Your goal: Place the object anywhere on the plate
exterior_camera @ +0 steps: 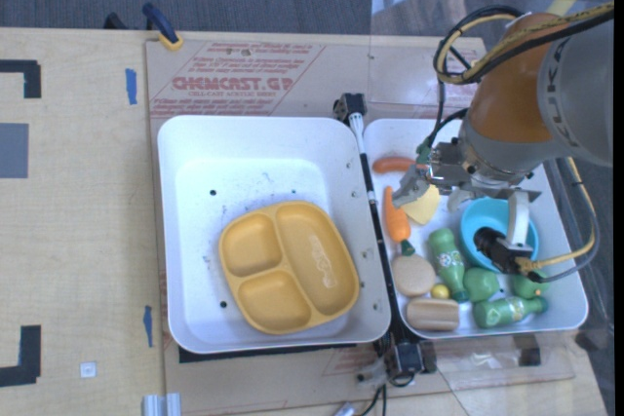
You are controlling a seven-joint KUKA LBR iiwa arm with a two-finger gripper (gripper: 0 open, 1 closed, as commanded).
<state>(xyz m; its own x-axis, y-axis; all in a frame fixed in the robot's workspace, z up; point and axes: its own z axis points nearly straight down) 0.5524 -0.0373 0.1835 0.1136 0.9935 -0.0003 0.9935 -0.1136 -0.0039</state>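
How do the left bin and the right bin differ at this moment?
The left bin holds one thing, a yellow divided plate; the right bin is crowded with toy food and a blue cup. The arm hangs over the right bin, not the left bin. Both are shallow and white.

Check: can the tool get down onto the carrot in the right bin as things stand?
Probably yes. The tool hangs over the right bin, just beside the carrot, which lies along the bin's left wall with its top bare. The wall and the yellow wedge close by may crowd the grasp.

matt yellow plastic plate (pixel 288 265), glossy white bins (pixel 185 209)
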